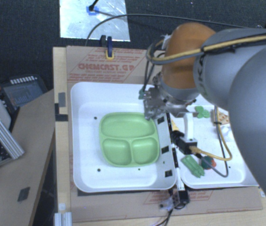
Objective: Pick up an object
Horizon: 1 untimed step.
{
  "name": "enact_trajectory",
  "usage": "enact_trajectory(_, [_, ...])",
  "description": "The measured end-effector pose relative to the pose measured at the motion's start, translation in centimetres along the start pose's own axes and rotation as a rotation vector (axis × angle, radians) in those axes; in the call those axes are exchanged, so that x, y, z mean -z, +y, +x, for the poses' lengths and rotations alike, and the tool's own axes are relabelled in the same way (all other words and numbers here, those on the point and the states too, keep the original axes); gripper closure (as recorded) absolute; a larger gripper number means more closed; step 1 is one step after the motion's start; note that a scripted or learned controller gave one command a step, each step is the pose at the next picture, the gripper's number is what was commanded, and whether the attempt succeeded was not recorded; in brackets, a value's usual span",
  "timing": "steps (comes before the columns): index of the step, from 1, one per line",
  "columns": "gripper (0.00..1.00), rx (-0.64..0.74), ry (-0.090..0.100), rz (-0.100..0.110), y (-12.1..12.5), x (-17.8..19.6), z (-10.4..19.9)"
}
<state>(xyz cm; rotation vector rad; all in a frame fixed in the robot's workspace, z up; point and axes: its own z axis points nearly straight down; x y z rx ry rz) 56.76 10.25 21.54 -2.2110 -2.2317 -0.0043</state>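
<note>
right up close we see the big grey arm. on the left, a green plate lies in the left bin. our gripper touches its top right corner; we cannot tell its grip. green toys lie in the right bin.

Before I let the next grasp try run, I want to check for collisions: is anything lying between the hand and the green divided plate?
Nothing visible does. The hand sits at the upper right edge of the light green three-compartment plastic plate in the left white bin.
</note>
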Motion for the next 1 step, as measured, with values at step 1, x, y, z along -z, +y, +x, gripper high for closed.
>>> enact_trajectory(1, [0.0, -0.004, -0.001, 0.001, -0.03, -0.02, -0.29])
